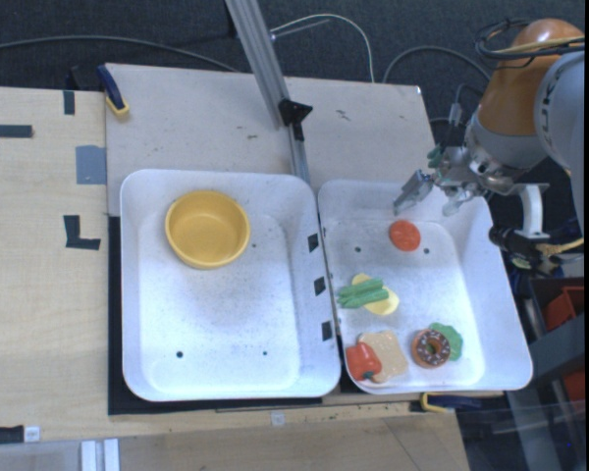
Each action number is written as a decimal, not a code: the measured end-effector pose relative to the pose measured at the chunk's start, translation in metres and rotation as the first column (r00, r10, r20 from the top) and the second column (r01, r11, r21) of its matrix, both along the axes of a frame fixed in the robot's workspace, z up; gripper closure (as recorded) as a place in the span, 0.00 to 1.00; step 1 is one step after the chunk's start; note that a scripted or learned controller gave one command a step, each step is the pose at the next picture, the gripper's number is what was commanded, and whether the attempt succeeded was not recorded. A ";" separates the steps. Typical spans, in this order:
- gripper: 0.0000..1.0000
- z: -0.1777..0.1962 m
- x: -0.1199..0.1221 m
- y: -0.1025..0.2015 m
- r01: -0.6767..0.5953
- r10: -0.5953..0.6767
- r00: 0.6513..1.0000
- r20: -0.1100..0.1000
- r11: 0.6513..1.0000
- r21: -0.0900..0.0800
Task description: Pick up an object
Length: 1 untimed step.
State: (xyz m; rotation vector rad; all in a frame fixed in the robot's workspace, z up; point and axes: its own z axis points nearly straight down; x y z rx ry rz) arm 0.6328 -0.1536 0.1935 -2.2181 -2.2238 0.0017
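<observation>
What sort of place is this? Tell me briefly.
Likely a robotics lab test bench: a grey robot arm with its two-finger gripper above two shallow white plastic bins, toy food such as a small red ball, and a tape-marked board.

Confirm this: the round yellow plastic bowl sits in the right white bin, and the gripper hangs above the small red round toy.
Wrong bin. The camera view shows the round yellow plastic bowl in the left white bin; the gripper does hang above the small red round toy, which lies in the right white bin.
</observation>
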 end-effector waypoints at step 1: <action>0.00 0.000 0.000 0.000 0.000 0.000 1.000 0.000 1.000 0.000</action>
